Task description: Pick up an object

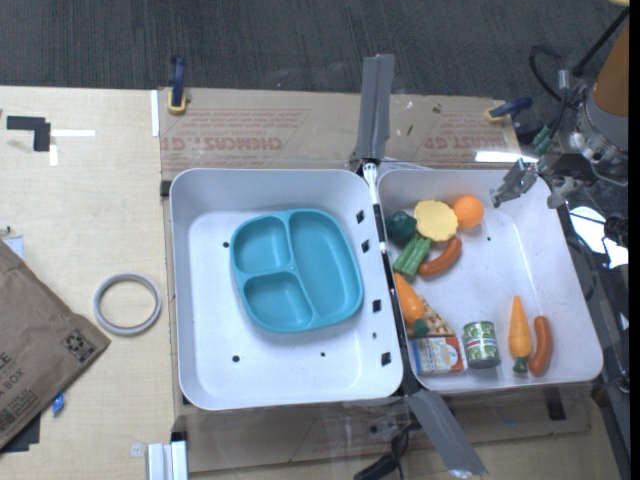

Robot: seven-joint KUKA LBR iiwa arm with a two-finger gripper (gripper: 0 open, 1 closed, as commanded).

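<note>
The gripper (512,181), fingers apparently apart and empty, hovers at the right bin's (570,268) one o'clock corner, where crowded toy food (437,220) at ten o'clock risks a glancing, slipping grasp.

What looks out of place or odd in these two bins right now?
Nothing spilled or damaged. The blue divided plate sits slightly askew in the left bin, and the toy food is jumbled loosely in the right bin.

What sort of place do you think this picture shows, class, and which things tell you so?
Probably a robotics lab test bench. Two white bins sit side by side on taped cardboard, one holding a blue divided plate, the other toy food such as a plastic carrot, with a robot gripper above.
</note>
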